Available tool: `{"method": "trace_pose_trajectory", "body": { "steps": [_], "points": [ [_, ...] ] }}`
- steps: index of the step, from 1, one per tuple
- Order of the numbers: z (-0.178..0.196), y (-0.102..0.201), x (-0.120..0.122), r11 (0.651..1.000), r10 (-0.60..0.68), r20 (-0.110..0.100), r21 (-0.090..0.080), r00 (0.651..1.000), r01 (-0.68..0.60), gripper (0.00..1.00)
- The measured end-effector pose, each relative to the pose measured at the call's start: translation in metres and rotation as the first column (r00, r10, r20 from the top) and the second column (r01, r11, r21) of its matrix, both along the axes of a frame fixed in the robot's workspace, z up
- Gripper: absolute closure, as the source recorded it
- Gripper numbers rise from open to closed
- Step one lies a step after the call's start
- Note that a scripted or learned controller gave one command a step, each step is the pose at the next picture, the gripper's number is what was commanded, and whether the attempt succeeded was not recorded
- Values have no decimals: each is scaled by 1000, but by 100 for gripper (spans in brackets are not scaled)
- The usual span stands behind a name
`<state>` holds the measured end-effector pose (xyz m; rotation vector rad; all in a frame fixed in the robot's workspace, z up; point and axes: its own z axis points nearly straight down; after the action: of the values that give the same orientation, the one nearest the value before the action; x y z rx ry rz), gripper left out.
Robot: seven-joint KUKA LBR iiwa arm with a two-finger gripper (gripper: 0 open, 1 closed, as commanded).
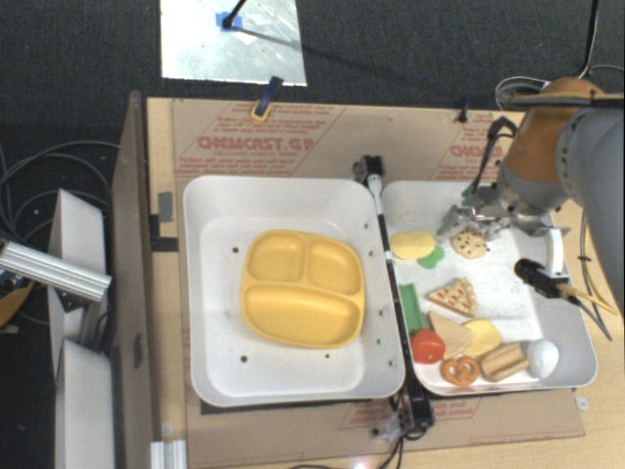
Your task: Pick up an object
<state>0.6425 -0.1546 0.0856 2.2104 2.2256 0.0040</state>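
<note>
While toy food crowds the near end of the right bin (576, 345), a pretzel (459, 369), a bread roll (503, 361) and a white egg (542, 357) line its front wall, with a red tomato (427, 346) and a yellow cheese wedge (481, 337) just behind them. Farther in lie a pizza slice (453, 297) and a green strip (409, 306) beside the divider; beyond these, a yellow lemon (411, 244) touching a green piece (431, 257), and a chocolate-chip cookie (470, 245). The left bin (210, 291) carries a yellow three-compartment tray (303, 288). At the far end of the right bin, the gripper (469, 217) on the grey arm (576, 154) hangs right over the cookie, and whether its tips are apart or closed cannot be told at this slant. The cookie looks the likely target: a light, stiff plastic disc, probably smooth and lying flat, best pinched across its rim since its low profile leaves little edge to catch. A shallow bite could skid off it.
</note>
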Motion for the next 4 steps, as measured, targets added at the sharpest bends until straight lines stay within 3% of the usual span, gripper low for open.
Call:
{"method": "trace_pose_trajectory", "body": {
  "steps": [1,2,3,4],
  "points": [
    [40,-14,13,1000,-3,1,0,1000,3,0],
    [19,10,-49,1000,-6,-10,4,1000,6,0],
    [-1,-8,-6,1000,-2,0,0,1000,2,0],
    [17,-7,-3,1000,0,11,1,1000,0,100]
  ]
}}
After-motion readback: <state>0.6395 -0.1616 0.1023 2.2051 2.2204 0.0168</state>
